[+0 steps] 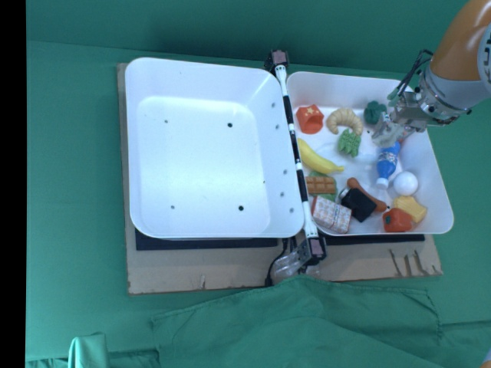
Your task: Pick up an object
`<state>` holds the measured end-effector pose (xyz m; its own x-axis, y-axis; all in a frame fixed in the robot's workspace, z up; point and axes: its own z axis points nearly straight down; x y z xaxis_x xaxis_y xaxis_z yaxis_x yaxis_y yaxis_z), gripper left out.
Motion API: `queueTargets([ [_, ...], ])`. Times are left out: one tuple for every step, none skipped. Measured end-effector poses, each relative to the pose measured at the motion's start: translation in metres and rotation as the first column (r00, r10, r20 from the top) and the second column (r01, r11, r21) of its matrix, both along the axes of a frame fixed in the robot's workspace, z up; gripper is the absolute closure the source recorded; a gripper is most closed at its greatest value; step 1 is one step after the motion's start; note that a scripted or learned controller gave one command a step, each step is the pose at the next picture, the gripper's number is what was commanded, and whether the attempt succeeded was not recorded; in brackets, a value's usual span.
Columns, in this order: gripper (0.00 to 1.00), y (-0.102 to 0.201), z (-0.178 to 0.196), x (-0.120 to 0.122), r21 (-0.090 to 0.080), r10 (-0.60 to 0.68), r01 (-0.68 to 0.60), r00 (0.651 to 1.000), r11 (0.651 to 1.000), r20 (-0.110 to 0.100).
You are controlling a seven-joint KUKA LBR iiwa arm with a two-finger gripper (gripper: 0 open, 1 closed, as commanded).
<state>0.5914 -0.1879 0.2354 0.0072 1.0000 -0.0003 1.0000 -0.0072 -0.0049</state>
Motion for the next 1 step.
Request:
queueTargets([
  [1.0,-0.0001,-0.0338,-0.0906,0.001,-0.002,0.002,1.0,1.0,0.0],
])
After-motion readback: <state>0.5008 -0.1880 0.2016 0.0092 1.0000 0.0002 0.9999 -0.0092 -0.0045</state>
